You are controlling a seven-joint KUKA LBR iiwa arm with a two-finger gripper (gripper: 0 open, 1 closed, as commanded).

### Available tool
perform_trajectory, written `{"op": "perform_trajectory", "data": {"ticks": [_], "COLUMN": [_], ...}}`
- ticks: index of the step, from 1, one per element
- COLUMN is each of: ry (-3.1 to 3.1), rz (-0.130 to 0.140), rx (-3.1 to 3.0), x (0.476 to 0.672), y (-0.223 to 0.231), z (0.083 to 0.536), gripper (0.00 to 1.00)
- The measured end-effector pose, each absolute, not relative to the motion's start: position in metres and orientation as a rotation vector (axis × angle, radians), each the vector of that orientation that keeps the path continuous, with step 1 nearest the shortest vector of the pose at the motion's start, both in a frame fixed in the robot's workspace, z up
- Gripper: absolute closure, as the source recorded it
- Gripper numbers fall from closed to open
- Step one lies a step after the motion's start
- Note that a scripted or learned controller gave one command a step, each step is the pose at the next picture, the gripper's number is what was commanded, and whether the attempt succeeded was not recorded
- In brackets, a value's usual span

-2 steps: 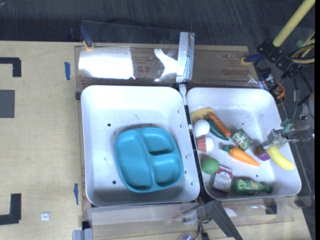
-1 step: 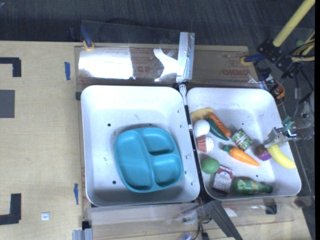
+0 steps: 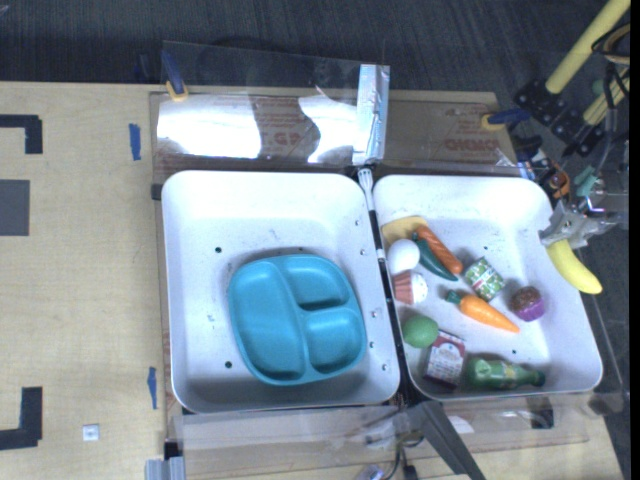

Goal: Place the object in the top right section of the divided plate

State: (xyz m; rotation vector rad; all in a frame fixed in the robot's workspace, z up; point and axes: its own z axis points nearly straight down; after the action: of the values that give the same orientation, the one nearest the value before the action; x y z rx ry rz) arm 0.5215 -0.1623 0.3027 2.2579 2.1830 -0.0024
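Pincer (image 3: 578,230) seen at right bin's right rim, closed on banana (image 3: 574,265), which hangs over that rim. Divided plate (image 3: 297,316) sits in left bin. Banana should be carried high and released low over plate's top-right section.

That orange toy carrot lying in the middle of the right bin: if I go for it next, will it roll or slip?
The tapered orange toy carrot looks like smooth, rigid plastic, so it may slip between hard fingers. Its round, cone-like body lies flat and would probably roll in an arc if nudged sideways. It sits close to the green-and-white can and purple ball, so a push could jostle them.
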Motion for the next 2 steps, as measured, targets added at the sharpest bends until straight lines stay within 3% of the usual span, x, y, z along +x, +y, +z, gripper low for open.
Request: {"op": "perform_trajectory", "data": {"ticks": [1, 2], "ry": [2.184, 2.183], "rz": [-0.004, -0.008], "rx": [2.259, 2.259], "x": [0.5212, 0.5235], "y": [-0.1625, -0.1625], "z": [0.3019, 0.3095], "gripper": [0.0, 1.0]}}
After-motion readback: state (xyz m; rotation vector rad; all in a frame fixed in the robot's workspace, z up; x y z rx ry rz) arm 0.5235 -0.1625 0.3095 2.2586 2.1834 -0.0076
